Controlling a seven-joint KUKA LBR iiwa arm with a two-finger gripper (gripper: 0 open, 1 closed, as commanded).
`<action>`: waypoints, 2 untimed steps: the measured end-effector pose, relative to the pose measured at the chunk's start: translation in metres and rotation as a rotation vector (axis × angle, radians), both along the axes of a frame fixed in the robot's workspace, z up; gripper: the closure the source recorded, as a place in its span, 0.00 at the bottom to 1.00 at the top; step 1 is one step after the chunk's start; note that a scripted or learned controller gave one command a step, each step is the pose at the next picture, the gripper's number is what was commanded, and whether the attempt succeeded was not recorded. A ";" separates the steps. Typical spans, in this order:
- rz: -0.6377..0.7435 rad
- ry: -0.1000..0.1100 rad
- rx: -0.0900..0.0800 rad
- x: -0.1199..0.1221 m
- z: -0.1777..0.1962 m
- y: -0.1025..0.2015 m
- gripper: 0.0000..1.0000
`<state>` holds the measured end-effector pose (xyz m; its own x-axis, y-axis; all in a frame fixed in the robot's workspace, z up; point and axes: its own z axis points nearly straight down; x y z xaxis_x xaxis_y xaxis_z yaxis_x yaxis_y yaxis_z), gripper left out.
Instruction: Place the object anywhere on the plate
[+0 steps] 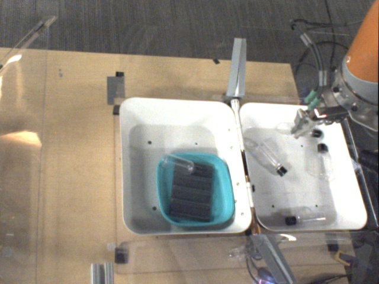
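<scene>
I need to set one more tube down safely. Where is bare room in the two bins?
Left bin: its far and left floor is bare; the teal plate crowds the near right. Right bin: bare in the middle, between the capped tube and the near tube. Its far edge is crowded by the pincer.

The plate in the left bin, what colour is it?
The plate is teal, a blue-green; the camera view shows it clearly, with a dark ridged block on it.

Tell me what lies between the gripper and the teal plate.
In the camera view, a clear tube with a black cap lies in the right bin, then the bins' adjoining walls, between the gripper and the teal plate.
</scene>
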<state>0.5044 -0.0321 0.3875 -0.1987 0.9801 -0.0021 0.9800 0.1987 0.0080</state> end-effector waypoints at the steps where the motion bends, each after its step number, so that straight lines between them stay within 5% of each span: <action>1: 0.140 0.003 0.001 -0.002 -0.135 0.084 1.00; 2: 0.259 0.005 0.001 0.009 -0.204 0.130 1.00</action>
